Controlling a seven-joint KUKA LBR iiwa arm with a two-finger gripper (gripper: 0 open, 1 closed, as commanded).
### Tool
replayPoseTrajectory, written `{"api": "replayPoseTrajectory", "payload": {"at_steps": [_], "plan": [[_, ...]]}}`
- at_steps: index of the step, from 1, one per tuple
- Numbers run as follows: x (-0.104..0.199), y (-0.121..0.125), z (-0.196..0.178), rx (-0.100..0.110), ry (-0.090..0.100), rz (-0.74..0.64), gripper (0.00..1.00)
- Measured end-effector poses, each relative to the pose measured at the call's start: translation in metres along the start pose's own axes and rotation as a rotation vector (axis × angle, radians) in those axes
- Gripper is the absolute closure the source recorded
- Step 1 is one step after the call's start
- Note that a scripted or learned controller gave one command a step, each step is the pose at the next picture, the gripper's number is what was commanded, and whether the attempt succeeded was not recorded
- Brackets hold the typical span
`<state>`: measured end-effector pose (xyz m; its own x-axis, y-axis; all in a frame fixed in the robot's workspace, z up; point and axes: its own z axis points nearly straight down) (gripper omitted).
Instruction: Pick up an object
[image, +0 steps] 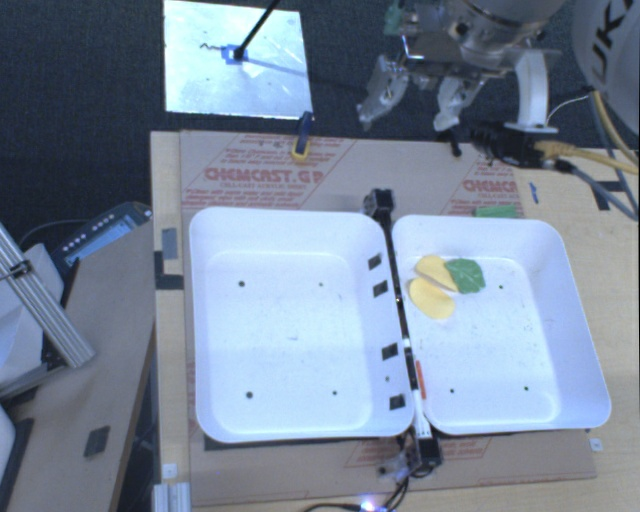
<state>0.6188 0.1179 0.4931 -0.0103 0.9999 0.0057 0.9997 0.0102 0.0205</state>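
Note:
In the right bin lie two flat yellow pieces, one above the other, with a small green piece touching the upper one on its right. They sit near the bin's upper left corner. My gripper hangs high above the bench's far edge, well back from both bins. Its two pale fingers stand apart, open, with nothing between them.
The left bin lies beside the right one, joined by a black clipped divider. A shiny metal plate lies beyond the bench at the top left. A yellow clamp sits at the bench's far edge.

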Motion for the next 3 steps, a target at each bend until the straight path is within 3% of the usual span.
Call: {"api": "replayPoseTrajectory", "payload": {"at_steps": [1, 2, 3], "plan": [[-0.003, 0.001, 0.0, 0.015, -0.005, 0.0, 1.0], [0.003, -0.066, 0.17, 0.036, -0.008, 0.01, 1.0], [-0.021, -0.029, 0.038, 0.003, -0.004, 0.011, 1.0]]}}
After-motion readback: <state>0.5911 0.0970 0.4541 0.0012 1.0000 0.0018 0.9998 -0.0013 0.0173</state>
